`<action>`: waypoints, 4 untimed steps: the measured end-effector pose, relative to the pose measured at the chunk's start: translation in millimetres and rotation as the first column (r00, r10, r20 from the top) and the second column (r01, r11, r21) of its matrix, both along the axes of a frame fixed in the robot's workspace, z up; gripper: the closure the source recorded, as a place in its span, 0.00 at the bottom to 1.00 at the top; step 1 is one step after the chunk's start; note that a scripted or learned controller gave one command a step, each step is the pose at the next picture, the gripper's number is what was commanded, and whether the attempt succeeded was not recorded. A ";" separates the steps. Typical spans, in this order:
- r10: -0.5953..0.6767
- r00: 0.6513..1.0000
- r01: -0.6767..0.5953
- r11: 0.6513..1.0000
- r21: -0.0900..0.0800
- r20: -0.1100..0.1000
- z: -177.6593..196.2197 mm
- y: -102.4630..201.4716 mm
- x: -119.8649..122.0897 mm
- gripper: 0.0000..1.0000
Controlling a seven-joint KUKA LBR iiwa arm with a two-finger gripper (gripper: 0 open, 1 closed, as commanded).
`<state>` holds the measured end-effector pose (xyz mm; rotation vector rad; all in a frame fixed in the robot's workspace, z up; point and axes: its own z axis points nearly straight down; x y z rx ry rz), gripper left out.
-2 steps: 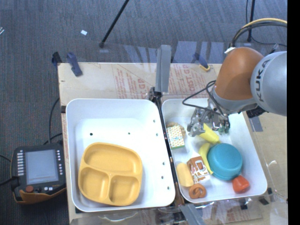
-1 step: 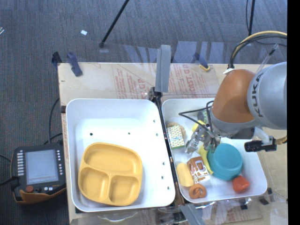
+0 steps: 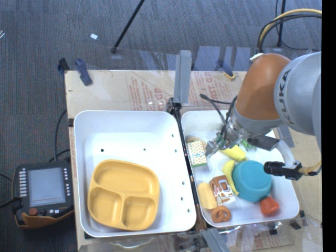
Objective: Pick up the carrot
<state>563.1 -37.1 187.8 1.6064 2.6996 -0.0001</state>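
Camera view: we take the carrot (image 3: 269, 206) to be the orange-red piece in the right bin's (image 3: 292, 210) near corner, beside the blue bowl (image 3: 253, 179), well apart from the hand (image 3: 216, 145); approach from above, clear of bowl and rim. Hand sits low by the small box (image 3: 197, 153), mostly hidden under the wrist, so we can't tell if it's open or closed, and the carrot's shape is too small to confirm.

Grey arm (image 3: 304, 91), orange band (image 3: 261, 88)

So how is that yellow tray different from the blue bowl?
The yellow tray is wide, flat and split into three compartments; the blue bowl is smaller, round and undivided. The tray lies alone in the left bin; the bowl sits crowded among toy foods in the right bin. Both look like plastic.
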 end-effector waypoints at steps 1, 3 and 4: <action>0.005 1.000 -0.005 1.000 -0.001 -0.003 8.4 1.3 0.3 1.00; -0.095 0.995 0.095 0.996 0.001 -0.004 -101.9 -58.3 -28.9 1.00; -0.093 0.996 0.093 0.996 0.002 -0.002 -101.1 -57.0 -28.1 0.00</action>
